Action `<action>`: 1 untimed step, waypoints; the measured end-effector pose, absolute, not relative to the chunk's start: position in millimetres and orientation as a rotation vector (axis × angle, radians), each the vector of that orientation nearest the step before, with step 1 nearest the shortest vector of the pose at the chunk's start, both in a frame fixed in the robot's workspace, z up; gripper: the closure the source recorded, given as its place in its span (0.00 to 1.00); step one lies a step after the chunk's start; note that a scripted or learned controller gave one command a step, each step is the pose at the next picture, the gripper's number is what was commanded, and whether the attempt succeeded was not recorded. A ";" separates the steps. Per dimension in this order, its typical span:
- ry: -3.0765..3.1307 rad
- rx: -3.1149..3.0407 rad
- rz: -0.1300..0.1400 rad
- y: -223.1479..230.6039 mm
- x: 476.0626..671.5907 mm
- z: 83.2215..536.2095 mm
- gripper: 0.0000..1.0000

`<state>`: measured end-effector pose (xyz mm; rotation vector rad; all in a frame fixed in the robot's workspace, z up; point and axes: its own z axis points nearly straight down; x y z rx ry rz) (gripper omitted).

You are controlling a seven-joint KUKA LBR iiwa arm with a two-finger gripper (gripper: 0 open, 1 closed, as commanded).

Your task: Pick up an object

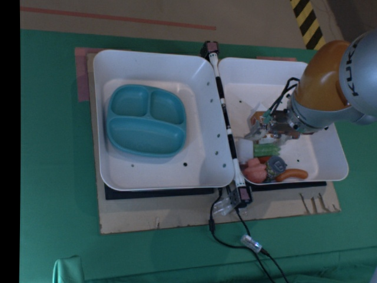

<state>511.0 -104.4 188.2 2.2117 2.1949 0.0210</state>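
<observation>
Both white bins (154,69) appear smooth, slightly glossy plastic. The teal divided plate (146,121) looks like matt plastic. Green cloth (53,158) covers the bench; rough-edged cardboard (159,217) lies beneath the bins.

The arm (344,81) is cut off by the right edge of the frame at upper right. The gripper (266,130) covers part of a small pile of objects (268,158) at centre right, too small to name. A pale green cloth (68,270) is cropped by the bottom edge at lower left.
</observation>
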 end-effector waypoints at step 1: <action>2.201 2.215 0.015 -119.1 570.0 187.5 0.00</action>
